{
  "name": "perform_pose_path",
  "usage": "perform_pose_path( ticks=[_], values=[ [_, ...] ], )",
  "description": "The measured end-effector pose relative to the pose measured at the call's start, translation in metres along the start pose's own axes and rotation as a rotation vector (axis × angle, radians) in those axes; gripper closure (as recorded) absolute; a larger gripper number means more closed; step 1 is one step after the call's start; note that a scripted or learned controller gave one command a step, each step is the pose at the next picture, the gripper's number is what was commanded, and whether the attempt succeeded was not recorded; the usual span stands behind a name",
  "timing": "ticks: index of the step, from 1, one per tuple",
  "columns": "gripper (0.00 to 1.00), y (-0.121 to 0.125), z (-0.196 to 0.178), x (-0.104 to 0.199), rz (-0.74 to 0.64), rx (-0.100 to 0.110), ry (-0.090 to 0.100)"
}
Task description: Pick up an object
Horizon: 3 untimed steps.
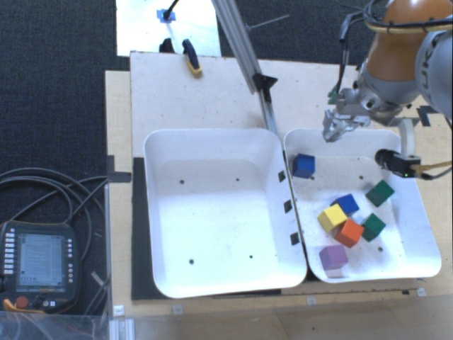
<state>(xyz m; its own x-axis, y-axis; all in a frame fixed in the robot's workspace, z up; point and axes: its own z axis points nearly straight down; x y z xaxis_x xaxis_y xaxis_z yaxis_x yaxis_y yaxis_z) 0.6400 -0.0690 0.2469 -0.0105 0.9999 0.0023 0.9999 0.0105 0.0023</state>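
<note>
My gripper [335, 132] hangs over the far edge of the right bin [417, 218], above and to the right of a blue cube [304, 165]; nothing shows between its fingers. Further toward the front of this bin lie a second blue cube [347, 204], a yellow cube [330, 217], an orange cube [349, 232], two green cubes [380, 192] [373, 226] and a purple cube [333, 258].
The left bin [212, 218] stands beside the right one. A slanted metal pole [241, 41] crosses the bench behind the bins. A teach pendant [39, 264] with cables lies on the floor at the left.
</note>
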Motion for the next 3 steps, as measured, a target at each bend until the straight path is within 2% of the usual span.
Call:
perform_pose_path(
  ticks=[1, 3],
  values=[
    [1.0, -0.015, 0.01, 0.048, 0.001, 0.004, 0.0],
    [1.0, -0.033, -0.006, 0.147, 0.0, 0.002, 0.0]
  ],
)
